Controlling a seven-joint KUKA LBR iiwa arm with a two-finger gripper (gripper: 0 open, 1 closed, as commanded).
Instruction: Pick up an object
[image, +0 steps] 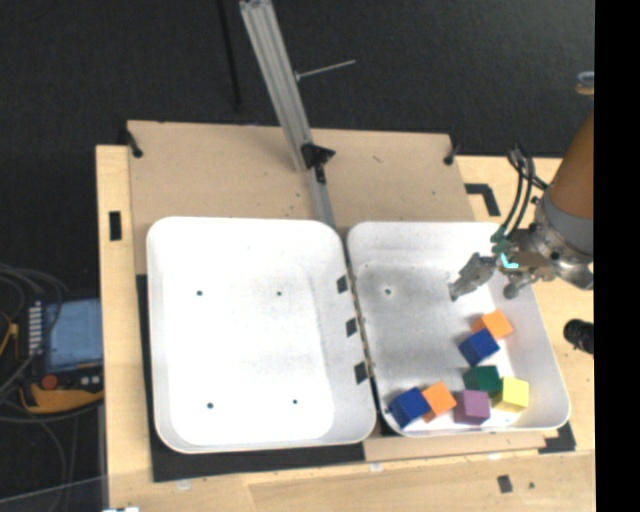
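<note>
Several small cubes lie in the right bin (410, 260), towards its near right corner. An orange cube (496, 325) sits farthest back, with a blue cube (479, 346) just in front of it and a dark green cube (485, 380) nearer still. Along the near wall lie a yellow cube (515, 392), a purple cube (472, 406), another orange cube (438, 398) and another blue cube (408, 406). My gripper (490, 281) hangs over the bin's right half, just behind the far orange cube. Its fingers are spread apart with nothing between them.
The left bin (245, 330) lies beside the right one, joined by dark clips at the shared wall. A slanted metal post (285, 95) rises from the bench behind the bins. A blue device with cables (65, 345) sits off the bench's left edge.
</note>
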